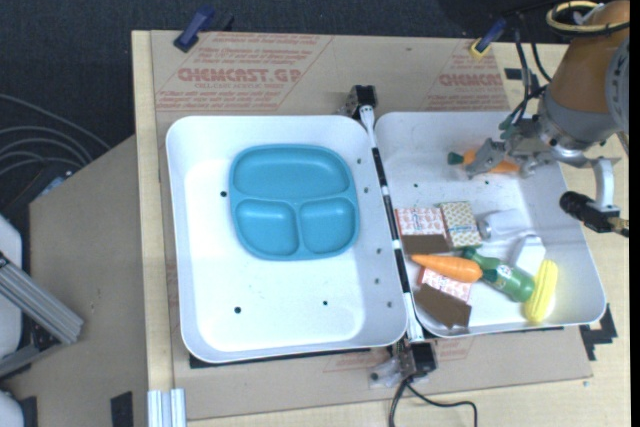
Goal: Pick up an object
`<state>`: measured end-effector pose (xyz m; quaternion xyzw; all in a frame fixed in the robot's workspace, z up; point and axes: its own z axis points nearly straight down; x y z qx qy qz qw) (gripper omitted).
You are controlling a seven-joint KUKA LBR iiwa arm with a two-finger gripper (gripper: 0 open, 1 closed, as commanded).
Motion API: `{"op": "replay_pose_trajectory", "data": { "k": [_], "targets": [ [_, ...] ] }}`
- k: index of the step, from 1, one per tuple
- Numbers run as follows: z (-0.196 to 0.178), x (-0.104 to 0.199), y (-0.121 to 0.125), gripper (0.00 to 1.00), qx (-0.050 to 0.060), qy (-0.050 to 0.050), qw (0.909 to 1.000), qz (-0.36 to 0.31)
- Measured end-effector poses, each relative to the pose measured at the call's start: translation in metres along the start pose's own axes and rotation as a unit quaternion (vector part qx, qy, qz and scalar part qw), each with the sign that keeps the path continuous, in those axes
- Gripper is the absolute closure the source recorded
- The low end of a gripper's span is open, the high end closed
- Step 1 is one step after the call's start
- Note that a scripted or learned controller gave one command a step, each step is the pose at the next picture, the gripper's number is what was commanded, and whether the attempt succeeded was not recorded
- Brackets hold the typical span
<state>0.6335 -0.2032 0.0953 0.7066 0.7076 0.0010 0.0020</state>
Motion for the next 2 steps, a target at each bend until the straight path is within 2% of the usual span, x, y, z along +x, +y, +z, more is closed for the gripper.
{"op": "replay_pose_trajectory", "data": {
  "k": [1, 2],
  "targets": [
    [-0.0104, 0.0002, 0.0008, 1.0, -0.002, 0.0, 1.0, 0.0],
    [-0.0102, 0.0002, 0.0007, 0.0, -0.001, 0.0, 1.0, 0.0]
  ]
}}
